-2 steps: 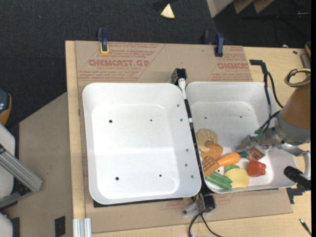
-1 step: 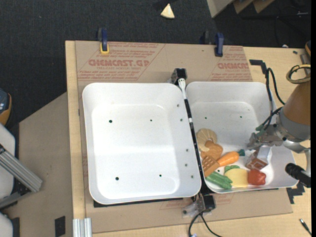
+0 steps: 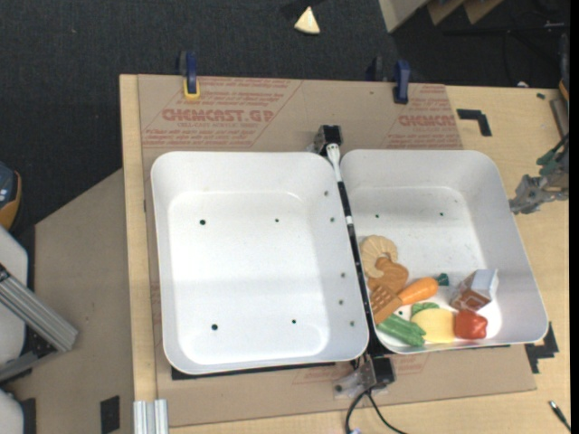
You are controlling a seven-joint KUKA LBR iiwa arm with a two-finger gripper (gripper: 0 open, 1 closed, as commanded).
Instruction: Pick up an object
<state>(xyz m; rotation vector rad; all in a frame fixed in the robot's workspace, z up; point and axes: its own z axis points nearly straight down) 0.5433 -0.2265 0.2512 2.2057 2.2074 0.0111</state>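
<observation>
The brown bench board (image 3: 298, 107) carries red print, "CHEMCAST GP", legible at upper left and repeated, partly cut off, at upper right. Two white bins sit on it, the left bin (image 3: 244, 260) and the right bin (image 3: 434, 188). Toy food clusters in the right bin's near corner: a carrot (image 3: 414, 292), a green pod (image 3: 401, 332), a yellow piece (image 3: 436, 324), a red piece (image 3: 469, 325), a brown box (image 3: 476, 289) and tan pieces (image 3: 384, 269).

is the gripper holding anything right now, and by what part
Nothing is seen held. The gripper sits at the right bin's far right rim, apart from the toy food pile near its front edge.
</observation>
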